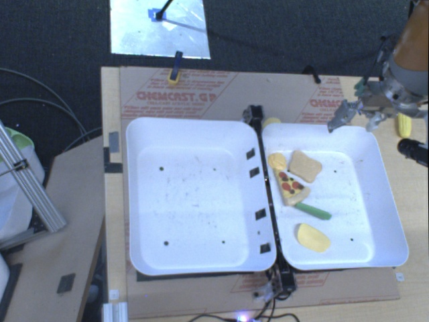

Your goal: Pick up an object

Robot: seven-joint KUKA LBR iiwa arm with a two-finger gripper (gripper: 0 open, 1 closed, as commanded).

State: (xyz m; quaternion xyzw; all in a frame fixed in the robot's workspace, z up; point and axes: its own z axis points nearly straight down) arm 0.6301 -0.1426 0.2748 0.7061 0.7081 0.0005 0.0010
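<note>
Hovering above the right bin's far right corner

Lying toward the right bin's (375,180) left edge, the toast slice (305,166) and pizza slice (292,187) are waiting left of and nearer than the gripper (356,115), whose fingers are standing apart, holding nothing.

The grey metal end effector (356,115) ends in pale, slim fingers (337,119) with dark joints. Just above it sits a broad silver-grey wrist ring, and above that the rounded orange band (412,42). A thin dark cable runs beside the band's upper left.
</note>
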